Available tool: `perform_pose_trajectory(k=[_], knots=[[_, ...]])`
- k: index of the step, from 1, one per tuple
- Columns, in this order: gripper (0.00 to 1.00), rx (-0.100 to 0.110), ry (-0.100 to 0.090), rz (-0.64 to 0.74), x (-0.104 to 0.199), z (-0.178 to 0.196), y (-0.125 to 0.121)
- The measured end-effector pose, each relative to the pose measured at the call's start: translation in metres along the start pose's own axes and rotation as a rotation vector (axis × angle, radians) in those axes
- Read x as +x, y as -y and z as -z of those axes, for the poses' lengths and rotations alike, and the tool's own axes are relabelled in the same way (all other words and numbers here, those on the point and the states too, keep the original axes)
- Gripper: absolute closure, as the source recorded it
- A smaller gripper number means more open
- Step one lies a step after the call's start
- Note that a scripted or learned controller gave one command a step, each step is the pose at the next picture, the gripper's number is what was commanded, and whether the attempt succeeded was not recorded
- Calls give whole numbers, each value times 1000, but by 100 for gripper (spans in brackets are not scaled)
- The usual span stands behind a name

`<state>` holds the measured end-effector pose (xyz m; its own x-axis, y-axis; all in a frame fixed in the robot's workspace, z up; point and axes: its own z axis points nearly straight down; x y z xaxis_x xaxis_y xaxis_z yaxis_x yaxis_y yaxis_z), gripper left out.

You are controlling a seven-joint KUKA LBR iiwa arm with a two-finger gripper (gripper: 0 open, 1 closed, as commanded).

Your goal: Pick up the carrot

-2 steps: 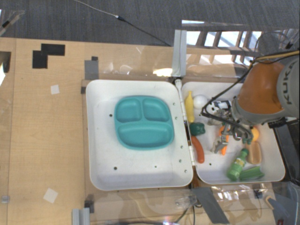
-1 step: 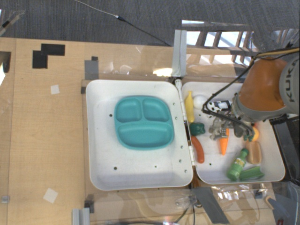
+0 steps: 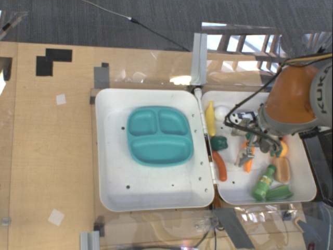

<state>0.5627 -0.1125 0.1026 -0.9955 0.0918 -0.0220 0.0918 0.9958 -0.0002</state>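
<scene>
The gripper (image 3: 246,152) sits over the carrot (image 3: 248,163) mid right bin (image 3: 307,189). Its grip can't be judged. Partial "KUK" lettering marks the arm (image 3: 291,95).

bench (image 3: 47,155): pale wood grain, with black block marks at the far left. floor beyond it: dark grey weave. two bins: left bin (image 3: 112,191) white; right bin (image 3: 307,184) white. divided plate (image 3: 158,136): teal. arm (image 3: 291,95): orange band, grey above. tool (image 3: 248,151): grey and black metal. carrot (image 3: 248,160): orange. banana (image 3: 209,117): yellow. sausage (image 3: 220,166): red-orange. pepper (image 3: 218,142): dark green. bottle (image 3: 264,183): green body, lighter label. cucumber (image 3: 278,192): green. hot dog bun (image 3: 282,169): tan with a reddish strip. small round piece (image 3: 221,111) by the banana: white.
</scene>
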Motion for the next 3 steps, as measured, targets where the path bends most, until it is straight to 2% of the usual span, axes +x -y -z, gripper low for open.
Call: perform_pose_trajectory(k=[1, 2, 3], knots=[[0, 1, -1, -97, 25, -11, -4], [100, 0, 4, -90, 22, 1, -6], [100, 0, 15, -84, 19, 13, -7]])
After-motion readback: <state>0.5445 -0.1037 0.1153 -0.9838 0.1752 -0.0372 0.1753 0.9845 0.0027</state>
